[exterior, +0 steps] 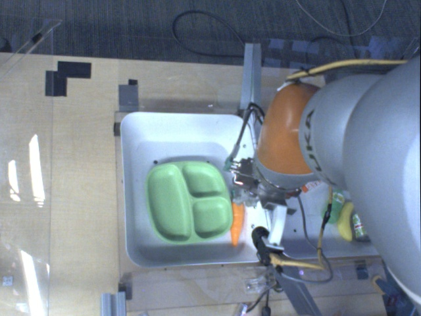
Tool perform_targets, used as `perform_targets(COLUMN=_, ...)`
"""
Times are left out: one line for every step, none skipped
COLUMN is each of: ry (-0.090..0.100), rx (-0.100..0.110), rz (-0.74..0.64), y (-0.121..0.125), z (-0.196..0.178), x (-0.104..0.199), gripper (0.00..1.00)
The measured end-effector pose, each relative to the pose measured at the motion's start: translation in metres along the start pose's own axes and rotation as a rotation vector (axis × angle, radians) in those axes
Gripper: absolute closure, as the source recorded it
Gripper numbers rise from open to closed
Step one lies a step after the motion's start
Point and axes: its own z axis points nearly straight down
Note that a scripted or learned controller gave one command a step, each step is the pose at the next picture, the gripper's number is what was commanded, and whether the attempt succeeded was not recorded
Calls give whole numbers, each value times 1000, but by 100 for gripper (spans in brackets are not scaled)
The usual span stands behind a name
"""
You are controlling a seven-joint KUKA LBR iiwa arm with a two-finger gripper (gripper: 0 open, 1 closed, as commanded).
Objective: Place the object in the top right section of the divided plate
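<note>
A light green divided plate [184, 199] lies in the left white bin [138, 176], with one long section on its left and two smaller ones on its right. An orange carrot [235, 225] lies lengthwise on the bin floor, right against the plate's right edge. My gripper [245, 182] hangs just above the carrot's upper end, beside the plate's right rim. The grey arm and its orange band [286, 133] cover the wrist from above. Nothing lies in any section of the plate.
The arm hides most of the right bin [309, 245]. A green bottle-like item [337, 207] and a yellow item [346, 223] peek out there. Cables trail near the bench's front edge [289, 262] and over the dark floor behind.
</note>
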Motion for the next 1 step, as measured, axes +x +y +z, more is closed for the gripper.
perform_targets(ry=-1, rx=0, rz=-291, y=30, z=-2, x=37, gripper=100)
